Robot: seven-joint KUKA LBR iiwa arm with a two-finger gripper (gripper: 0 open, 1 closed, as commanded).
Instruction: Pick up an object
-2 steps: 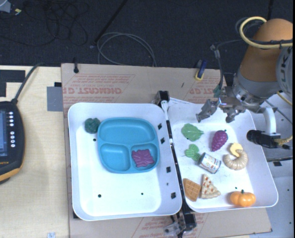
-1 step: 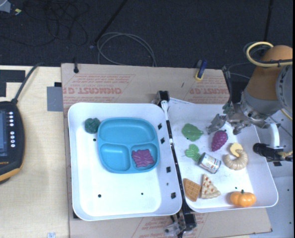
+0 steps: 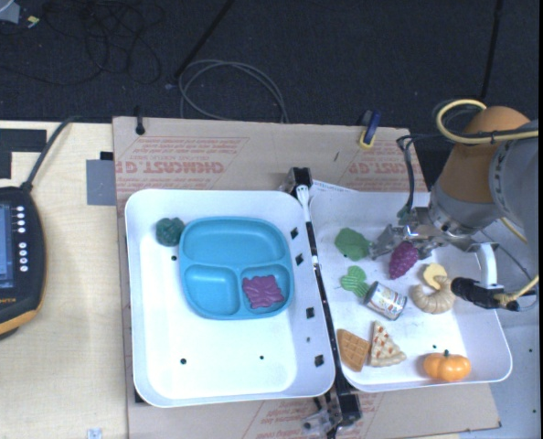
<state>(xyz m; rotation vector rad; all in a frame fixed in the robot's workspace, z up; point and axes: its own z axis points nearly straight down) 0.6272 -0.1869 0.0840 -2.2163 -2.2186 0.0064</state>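
1. Dark floor with loose cables lay behind the bench [image 3: 61,355], which carried a brown cardboard sheet [image 3: 217,158] and two shallow white bins side by side.
2. Inside the left white bin [image 3: 153,355] sat a light blue sectioned plastic tray [image 3: 218,268] holding a crumpled pink-purple piece [image 3: 264,291], with a small dark green ball [image 3: 169,231] just beside the tray's upper left corner.
3. Scattered in the right white bin [image 3: 491,355] were a green leafy toy [image 3: 351,242], a purple grape bunch toy [image 3: 402,260], a small tin can lying on its side [image 3: 386,301], a tan croissant toy [image 3: 433,296], a waffle square [image 3: 352,348], a pizza slice toy [image 3: 384,346] and an orange pumpkin toy [image 3: 446,366].
4. Reaching in from the right, the grey arm held its gripper [image 3: 405,238] low over the right bin, touching or just above the grape bunch.
5. Whether the gripper was spread or pressed together could not be told at that slant.
6. Judging by this, the reach-and-descend step was in hand, with the grape bunch the likely target.
7. A next move would call for closing squarely on the bunch, then lifting straight up clear of the leafy toy and can nearby.
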